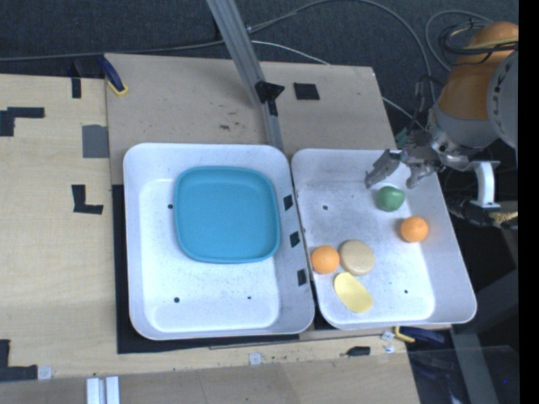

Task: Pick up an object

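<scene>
In the left bin (143, 225) you have a blue plate (226, 214) lying flat. In the right bin (438, 301), two orange balls (325, 259) (413, 229), a beige round piece (357, 257) and a yellow piece (353, 293) cluster toward the front, clear of the green ball (390, 198). That small, round ball sits near the bin's far right. The gripper (396, 172) hovers just above it, jaws spread apart, nothing between them, with the arm coming in from your right
</scene>
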Robot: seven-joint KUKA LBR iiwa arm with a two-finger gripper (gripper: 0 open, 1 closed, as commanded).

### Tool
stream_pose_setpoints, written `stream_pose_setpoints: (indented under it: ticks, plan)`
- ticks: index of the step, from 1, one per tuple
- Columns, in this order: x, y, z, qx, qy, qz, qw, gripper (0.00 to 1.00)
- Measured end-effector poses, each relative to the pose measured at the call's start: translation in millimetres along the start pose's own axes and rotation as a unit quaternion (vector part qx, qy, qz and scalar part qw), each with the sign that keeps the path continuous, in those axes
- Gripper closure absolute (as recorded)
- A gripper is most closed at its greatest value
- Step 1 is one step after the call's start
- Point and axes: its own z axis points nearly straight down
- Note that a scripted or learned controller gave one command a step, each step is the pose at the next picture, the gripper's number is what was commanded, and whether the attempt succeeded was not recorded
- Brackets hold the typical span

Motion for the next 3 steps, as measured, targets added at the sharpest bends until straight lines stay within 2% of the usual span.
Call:
stream_pose_setpoints:
  ticks: [2, 3]
  plan:
    - [1.9, -3.4, 96.2, 0.000, 0.000, 0.000, 1.0000, 0.00]
    - [2.0, -2.0, 83.2, -0.002, 0.000, -0.001, 1.0000, 1.00]
